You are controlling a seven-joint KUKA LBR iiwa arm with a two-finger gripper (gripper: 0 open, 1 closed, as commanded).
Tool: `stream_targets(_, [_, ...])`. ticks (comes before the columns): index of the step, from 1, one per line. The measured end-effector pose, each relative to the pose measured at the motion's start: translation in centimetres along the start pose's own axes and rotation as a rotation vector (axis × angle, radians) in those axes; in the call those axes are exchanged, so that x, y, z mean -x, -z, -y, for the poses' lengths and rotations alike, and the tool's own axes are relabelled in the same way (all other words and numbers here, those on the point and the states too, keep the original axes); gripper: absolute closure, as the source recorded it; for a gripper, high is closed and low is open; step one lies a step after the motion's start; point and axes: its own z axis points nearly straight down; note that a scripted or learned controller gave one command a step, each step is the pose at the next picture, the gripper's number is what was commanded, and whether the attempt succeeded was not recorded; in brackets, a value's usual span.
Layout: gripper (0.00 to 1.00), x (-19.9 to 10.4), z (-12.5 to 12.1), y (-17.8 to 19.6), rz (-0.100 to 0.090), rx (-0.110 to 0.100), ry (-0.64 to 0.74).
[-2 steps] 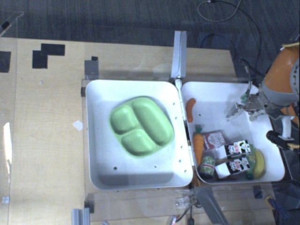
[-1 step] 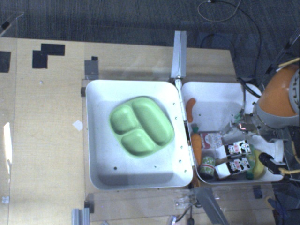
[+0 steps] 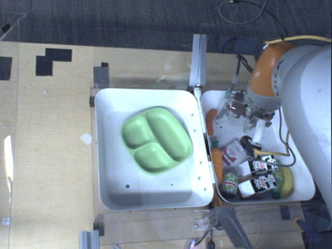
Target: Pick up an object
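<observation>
My gripper (image 3: 233, 109) hangs over the back part of the right bin (image 3: 306, 193), below the arm's orange band (image 3: 263, 71). An orange-red sausage shape (image 3: 210, 120) lies just left of it by the bin's left wall. Nearer the front lie an orange carrot (image 3: 217, 163), a pinkish packet (image 3: 234, 152), a green can (image 3: 230, 181), black-and-white boxes (image 3: 262, 173) and a yellow fruit (image 3: 285, 183). I see nothing held by the gripper.
The left bin (image 3: 111, 191) holds a green divided plate (image 3: 156, 139). A metal divider post (image 3: 197, 61) stands between the bins at the back. The grey arm covers the right bin's right side.
</observation>
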Motion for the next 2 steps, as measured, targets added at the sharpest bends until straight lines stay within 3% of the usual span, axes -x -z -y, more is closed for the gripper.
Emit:
stream_targets(1, [1.0,-0.2,-0.2,1.3,-0.001,0.007,0.01])
stream_targets(2, [1.0,-9.5,0.5,13.4,0.001,-0.001,0.134])
